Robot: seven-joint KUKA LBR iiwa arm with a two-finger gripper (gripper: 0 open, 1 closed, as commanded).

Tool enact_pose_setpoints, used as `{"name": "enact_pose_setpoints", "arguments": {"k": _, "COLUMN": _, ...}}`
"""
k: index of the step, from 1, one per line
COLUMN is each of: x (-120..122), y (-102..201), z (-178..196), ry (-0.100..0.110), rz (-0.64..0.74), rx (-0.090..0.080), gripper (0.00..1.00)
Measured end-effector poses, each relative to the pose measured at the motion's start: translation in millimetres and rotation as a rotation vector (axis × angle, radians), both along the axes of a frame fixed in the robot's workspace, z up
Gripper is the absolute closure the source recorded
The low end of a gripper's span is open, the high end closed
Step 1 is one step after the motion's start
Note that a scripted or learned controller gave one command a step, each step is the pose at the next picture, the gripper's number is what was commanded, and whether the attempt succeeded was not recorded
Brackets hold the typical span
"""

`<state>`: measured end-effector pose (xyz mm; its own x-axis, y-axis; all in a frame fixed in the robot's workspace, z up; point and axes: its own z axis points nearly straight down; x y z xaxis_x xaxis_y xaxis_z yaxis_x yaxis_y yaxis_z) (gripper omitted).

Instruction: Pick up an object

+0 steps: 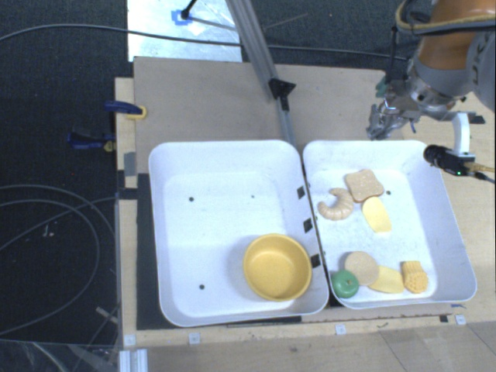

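You see the gripper (381, 127) above the right bin's (449, 200) far rim; it looks closed on nothing, though that's hard to tell. The croissant (335, 204), toast (363, 184) and green apple (345, 284) lie inside.

No lettering to call here: nothing readable on the bins (232, 157), the bench (209, 99) or the food pieces.
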<state>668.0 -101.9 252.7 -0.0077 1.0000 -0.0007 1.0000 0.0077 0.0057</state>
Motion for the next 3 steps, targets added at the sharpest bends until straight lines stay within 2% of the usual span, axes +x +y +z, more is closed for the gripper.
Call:
{"name": "enact_pose_setpoints", "arguments": {"k": 1, "x": -19.0, "y": 53.7, "z": 6.8, "ry": 0.004, "rz": 0.001, "rx": 0.001, "gripper": 1.00}}
{"name": "enact_pose_setpoints", "arguments": {"k": 2, "x": -39.6, "y": 108.5, "z": -5.8, "ry": 0.007, "rz": 0.001, "rx": 0.001, "gripper": 1.00}}
{"name": "enact_pose_setpoints", "arguments": {"k": 3, "x": -49.1, "y": 156.3, "z": -0.8, "ry": 0.005, "rz": 0.002, "rx": 0.002, "gripper": 1.00}}
